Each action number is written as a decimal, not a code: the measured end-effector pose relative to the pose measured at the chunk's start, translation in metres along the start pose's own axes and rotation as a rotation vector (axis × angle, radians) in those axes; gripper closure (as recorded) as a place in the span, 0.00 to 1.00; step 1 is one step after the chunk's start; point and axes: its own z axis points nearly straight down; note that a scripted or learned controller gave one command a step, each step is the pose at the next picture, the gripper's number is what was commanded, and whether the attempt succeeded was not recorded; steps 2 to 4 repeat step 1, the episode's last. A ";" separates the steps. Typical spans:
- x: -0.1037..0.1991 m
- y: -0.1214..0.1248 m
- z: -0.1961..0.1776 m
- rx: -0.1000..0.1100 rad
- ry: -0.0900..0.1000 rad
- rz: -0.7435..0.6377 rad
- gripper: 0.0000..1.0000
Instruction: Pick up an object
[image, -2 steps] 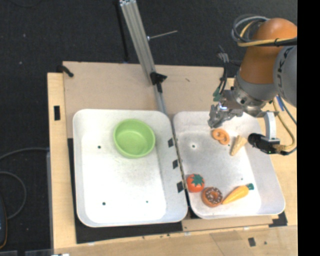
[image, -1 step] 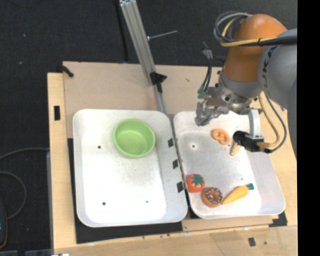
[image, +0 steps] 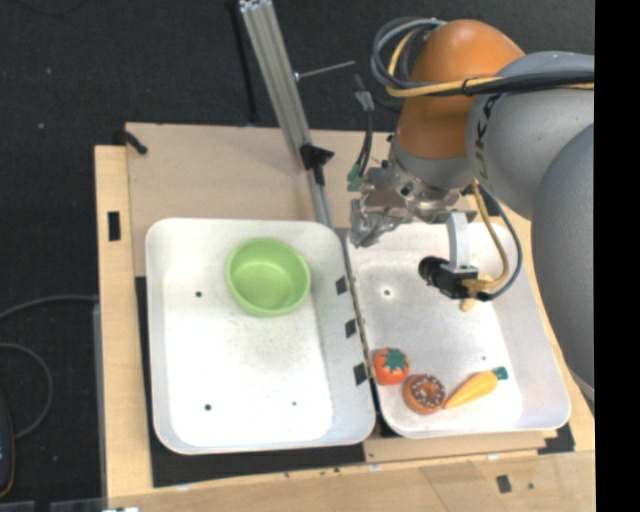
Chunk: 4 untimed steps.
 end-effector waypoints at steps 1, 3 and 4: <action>0.052 0.000 -0.004 0.000 0.000 0.000 1.00; 0.052 0.000 -0.004 0.000 0.000 0.000 1.00; 0.052 0.000 -0.004 0.000 0.000 0.000 1.00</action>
